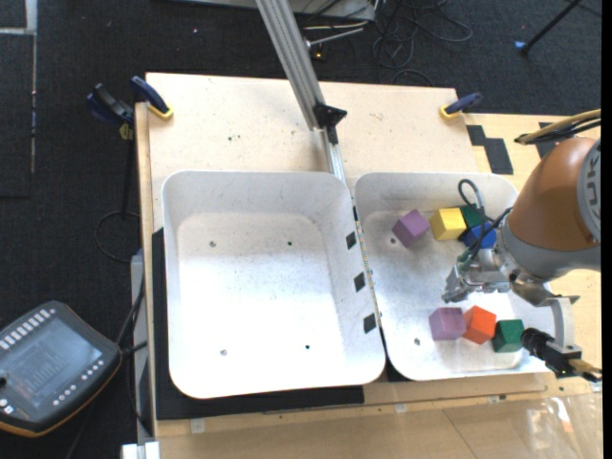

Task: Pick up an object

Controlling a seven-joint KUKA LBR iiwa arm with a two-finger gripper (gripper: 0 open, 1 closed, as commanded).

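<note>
Arm [564,208] cut by right edge; blue block [483,240] half hidden under it; claw [466,285] fingers indistinct.

A robotics lab: clamped bench [249,122], teach pendant [48,366], floor cables [411,17].

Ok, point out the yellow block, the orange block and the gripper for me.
yellow block [447,224], camera view, middle of its top face.
orange block [480,323], camera view, centre of its top face.
gripper [463,288], camera view, between its fingertips, above the bin floor.
</note>
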